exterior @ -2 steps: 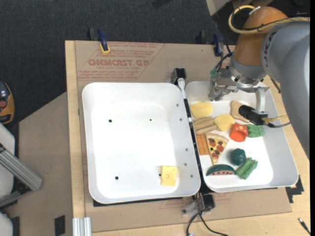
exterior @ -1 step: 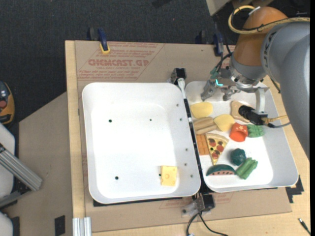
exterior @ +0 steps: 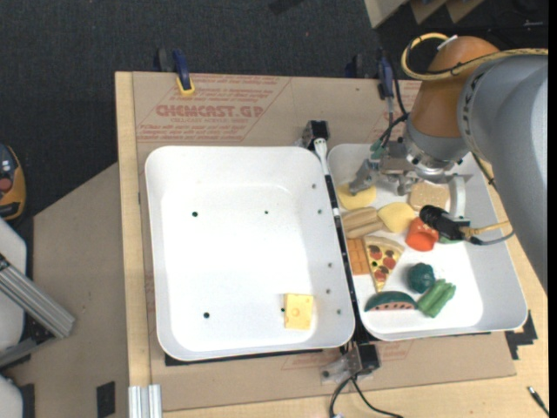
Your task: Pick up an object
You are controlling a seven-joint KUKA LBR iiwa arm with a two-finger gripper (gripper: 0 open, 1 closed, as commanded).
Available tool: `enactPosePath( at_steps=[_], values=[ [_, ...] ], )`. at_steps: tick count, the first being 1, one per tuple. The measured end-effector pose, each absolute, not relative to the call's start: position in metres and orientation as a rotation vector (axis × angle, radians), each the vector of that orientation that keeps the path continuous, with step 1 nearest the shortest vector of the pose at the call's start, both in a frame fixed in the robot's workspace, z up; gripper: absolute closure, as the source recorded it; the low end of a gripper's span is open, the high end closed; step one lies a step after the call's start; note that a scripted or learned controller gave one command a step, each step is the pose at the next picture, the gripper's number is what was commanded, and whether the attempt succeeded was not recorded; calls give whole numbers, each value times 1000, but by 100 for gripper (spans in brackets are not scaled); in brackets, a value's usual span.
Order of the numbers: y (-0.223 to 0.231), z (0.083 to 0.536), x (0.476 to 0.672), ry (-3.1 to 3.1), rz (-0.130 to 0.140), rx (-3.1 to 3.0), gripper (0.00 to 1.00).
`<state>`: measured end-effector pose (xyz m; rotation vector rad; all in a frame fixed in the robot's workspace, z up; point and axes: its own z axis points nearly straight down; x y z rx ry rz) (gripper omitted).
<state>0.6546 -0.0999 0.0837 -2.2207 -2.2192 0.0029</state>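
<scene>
the gripper [exterior: 416,179] hangs low over the right bin [exterior: 496,307], among the toy food [exterior: 396,249] heaped there; whether it grips anything cannot be told. nothing looks lifted yet, so the pick remains undone

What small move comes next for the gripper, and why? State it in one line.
Probably a short, straight descent. The gripper hangs over the back of the right bin, where the toy foods crowd together, with a pale yellow piece right beside it. That piece looks like the nearest target. The yellow cheese block lies alone in the left bin, far from the arm.
</scene>
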Motion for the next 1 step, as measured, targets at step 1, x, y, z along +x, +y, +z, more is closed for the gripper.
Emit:
enactPosePath(
  at_steps=[1],
  values=[
    [-93, 86, 598, -2218, 2, -2222, 0]
  ],
)
